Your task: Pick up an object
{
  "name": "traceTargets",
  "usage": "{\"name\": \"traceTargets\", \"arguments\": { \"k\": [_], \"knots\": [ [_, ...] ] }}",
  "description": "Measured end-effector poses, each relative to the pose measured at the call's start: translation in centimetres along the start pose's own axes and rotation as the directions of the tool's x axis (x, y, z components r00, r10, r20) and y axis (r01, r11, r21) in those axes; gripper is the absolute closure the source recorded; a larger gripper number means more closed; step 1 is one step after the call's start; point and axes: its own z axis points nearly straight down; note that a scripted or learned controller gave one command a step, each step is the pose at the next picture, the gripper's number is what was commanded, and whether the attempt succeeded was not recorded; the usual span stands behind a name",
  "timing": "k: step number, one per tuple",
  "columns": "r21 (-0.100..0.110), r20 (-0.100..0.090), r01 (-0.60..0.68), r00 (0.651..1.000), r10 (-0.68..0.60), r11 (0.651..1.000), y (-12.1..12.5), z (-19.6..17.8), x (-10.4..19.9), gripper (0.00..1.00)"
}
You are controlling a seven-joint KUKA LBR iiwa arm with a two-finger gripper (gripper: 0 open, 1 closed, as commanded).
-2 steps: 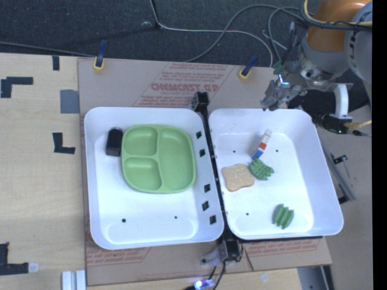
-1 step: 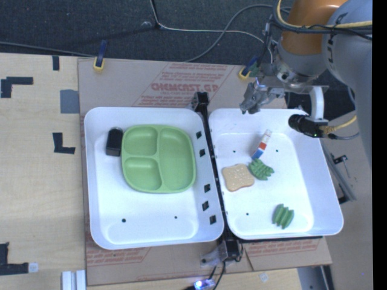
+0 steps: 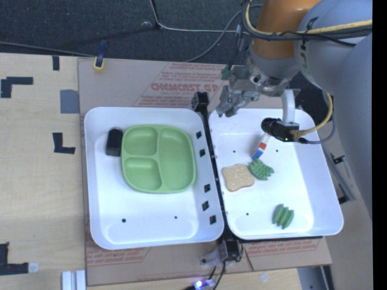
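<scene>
My gripper (image 3: 231, 103) hangs over the far left corner of the right bin (image 3: 314, 186), close to the divider between the bins. In that bin lie a tan toast-shaped piece (image 3: 237, 177), a green ridged piece (image 3: 261, 170) touching its right side, a small red, white and blue stick (image 3: 260, 147) just above them, and another green piece (image 3: 282, 215) near the front right. All of these lie nearer the front than the gripper, apart from it. The left bin (image 3: 100, 210) holds a green divided plate (image 3: 158, 159) with a small black block (image 3: 114, 142) at its left edge.
A black connector on a cable (image 3: 279, 129) hangs from the arm over the right bin's far side. Black clips (image 3: 205, 189) line the divider between the bins. The bins rest on a cardboard sheet (image 3: 121, 83) on the bench.
</scene>
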Motion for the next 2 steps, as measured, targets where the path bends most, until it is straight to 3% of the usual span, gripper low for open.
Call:
{"name": "traceTargets", "arguments": {
  "k": [2],
  "knots": [
    [0.0, 0.001, -0.001, 1.0, 0.001, 1.0, -0.3, 1.9, 10.4, 1.0]
  ]
}}
